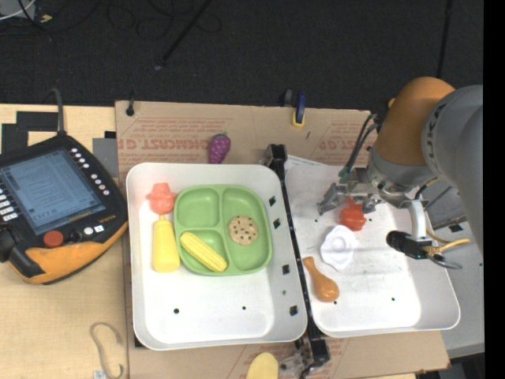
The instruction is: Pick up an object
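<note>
Robotics lab, teach pendant (55, 204) on bench, cardboard-backed white bins (213, 322) (toy food inside), loose cables (47, 6)

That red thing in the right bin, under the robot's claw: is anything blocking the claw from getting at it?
Nothing visible does. The gripper sits right over the red object in the right bin. The white object lies just below it in the view, close beside it, and the drumstick lies farther off.

The divided plate (222, 229) is sitting in the left bin (207, 316), holding a cookie (244, 229) and corn (203, 251). In the right bin (394, 306), the gripper (347, 198) is hanging over a tomato (353, 215), a drumstick (321, 279) lying nearer the front.
</note>
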You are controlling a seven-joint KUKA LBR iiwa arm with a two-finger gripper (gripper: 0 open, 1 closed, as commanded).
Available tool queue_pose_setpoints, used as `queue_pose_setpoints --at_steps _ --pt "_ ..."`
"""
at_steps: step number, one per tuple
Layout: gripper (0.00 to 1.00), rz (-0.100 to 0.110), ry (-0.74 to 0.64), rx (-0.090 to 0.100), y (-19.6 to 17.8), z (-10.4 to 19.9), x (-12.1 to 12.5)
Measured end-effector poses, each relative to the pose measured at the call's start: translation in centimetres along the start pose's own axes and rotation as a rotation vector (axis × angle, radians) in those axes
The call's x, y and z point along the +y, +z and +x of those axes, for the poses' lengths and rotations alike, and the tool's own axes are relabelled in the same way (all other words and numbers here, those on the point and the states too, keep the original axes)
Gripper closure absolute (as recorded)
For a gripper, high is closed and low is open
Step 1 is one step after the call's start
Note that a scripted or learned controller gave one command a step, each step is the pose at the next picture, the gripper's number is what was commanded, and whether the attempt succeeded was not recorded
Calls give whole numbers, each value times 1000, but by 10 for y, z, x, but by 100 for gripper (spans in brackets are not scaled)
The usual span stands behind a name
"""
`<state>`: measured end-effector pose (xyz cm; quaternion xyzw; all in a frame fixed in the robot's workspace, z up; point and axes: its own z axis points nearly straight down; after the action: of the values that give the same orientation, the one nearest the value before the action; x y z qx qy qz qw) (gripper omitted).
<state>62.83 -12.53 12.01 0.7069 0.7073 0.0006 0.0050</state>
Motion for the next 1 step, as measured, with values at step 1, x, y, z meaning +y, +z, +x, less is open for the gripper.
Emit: queue_pose_setpoints --at_steps 1 --pt "0 8 5 7 11 0 -2"
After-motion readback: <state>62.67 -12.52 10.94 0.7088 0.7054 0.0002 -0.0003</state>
